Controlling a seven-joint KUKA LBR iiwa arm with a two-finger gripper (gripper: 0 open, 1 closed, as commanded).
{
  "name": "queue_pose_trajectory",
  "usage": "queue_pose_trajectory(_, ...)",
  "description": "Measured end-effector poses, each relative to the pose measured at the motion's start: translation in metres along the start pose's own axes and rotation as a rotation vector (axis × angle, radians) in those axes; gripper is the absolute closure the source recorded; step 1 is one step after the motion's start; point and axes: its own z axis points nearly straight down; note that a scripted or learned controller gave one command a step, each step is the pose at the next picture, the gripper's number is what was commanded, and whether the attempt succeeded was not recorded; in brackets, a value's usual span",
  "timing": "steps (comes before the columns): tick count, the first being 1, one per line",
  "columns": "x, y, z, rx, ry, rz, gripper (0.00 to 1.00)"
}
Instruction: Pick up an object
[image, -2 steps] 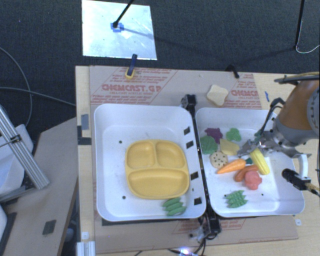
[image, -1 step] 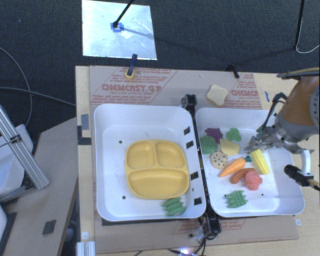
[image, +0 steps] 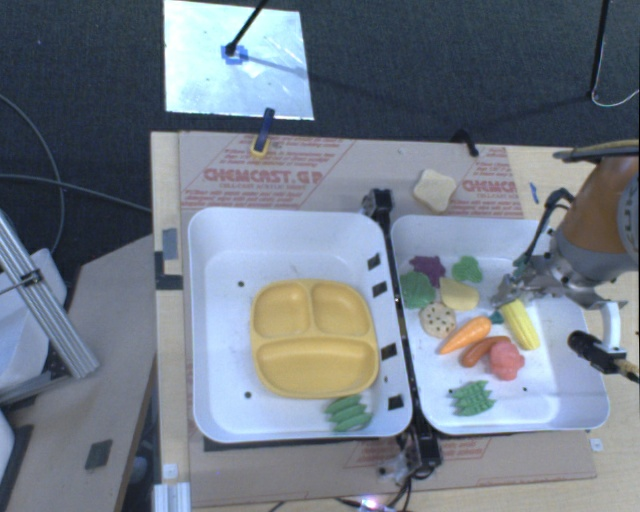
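Yellow divided plate (image: 314, 338) in left bin (image: 215, 300), hand (image: 510, 290) above corn (image: 520, 325)

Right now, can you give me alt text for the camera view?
The gripper sits low in the right bin beside a corn cob, among a carrot, cookie and other toy foods. The left bin holds a yellow tray and peas.

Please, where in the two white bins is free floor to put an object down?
Left white bin: bare floor around the yellow divided plastic tray, except the green pea pod. Right white bin: bare lower right corner, beyond the pink round toy. Its middle is crowded around the orange carrot.
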Motion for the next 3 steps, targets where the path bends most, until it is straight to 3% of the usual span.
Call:
queue_pose_trajectory(1,0.000,-0.018,-0.022,0.002,0.001,0.000,1.00)
queue_pose_trajectory(3,0.000,-0.016,-0.043,-0.005,0.000,-0.001,1.00)
